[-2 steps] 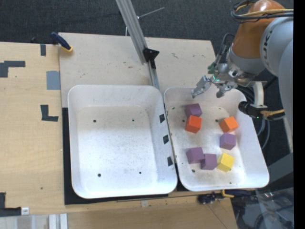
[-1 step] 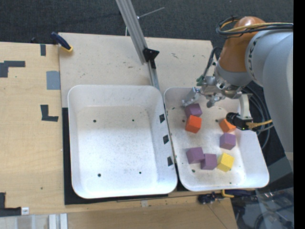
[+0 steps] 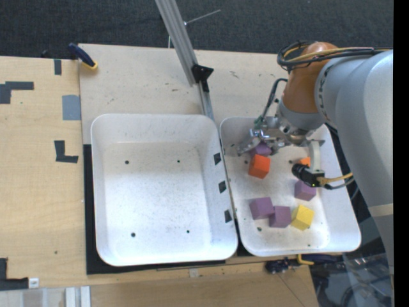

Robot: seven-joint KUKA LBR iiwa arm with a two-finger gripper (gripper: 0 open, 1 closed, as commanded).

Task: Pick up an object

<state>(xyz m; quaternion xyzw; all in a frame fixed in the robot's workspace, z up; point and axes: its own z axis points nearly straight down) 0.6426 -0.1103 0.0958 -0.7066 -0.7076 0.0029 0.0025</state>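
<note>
Orange block (image 3: 259, 166) lies just below the claw (image 3: 262, 147), right bin (image 3: 339, 235).

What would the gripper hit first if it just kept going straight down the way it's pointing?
Probably the orange block. The gripper points down into the right bin, with that block just under it and a small purple piece close by its tip. Depth is hard to judge from this slanted view.

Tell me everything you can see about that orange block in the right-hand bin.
The orange block is a small cube with a matte, foam-like look and slightly soft edges. It sits tilted in the upper part of the right bin, away from the bin's walls. The gripper hangs right above it, with a purple block at its upper edge. Whether they touch cannot be told.
</note>
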